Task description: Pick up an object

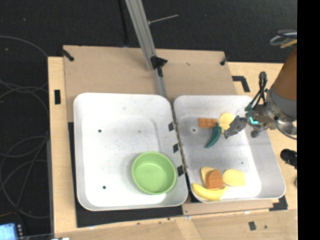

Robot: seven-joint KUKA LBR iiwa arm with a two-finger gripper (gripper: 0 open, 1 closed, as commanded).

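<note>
The gripper point(235, 127) is hovering over the right white bin point(260, 156) beside a small yellow rounded piece point(226, 119), apparently lining up a pick; finger state unclear.

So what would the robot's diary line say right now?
gripper over right bin | by yellow piece and green pepper | nothing seen held | green bowl in left bin

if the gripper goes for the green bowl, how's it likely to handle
The green bowl looks like thin plastic, so probably light and stiff. It sits upright with its rim up in the left bin; a pinch on the rim may tilt it. Its smooth, rounded wall could slip from the fingers or slide across the bin floor if pushed.
</note>
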